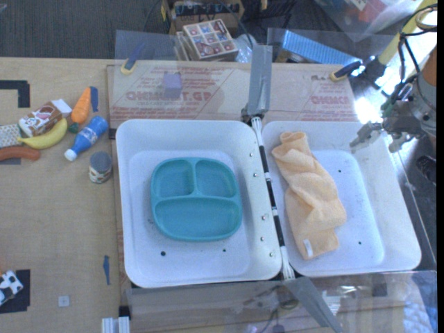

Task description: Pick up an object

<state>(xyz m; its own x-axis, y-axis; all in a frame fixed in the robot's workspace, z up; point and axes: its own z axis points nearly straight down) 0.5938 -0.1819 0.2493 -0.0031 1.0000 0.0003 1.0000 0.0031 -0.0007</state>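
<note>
At the near edge of the bench the two white bins sit side by side, their inner rims touching along a strip of small fasteners; the left bin holds a teal divided plate, lying flat near its middle with two small compartments on the far side and one long compartment on the near side; the right bin holds a pale orange cloth, crumpled and stretched lengthwise from the far left corner of the bin toward its near middle, with a small white tag at its near end; nothing touches the cloth; to the left of the bins, on the bare wooden benchtop, stand a small grey-lidded can, a blue and white bottle lying on its side, a banana and an orange carrot toy, clustered near one another; farther back, above the far right corner of the right bin, the gripper hangs over the bin's rim, well apart from the cloth; whether its fingers are spread or closed I cannot tell, and nothing is visible between them; beyond the bins lies a clear sheet with red lettering, and behind it a patterned box.
</note>
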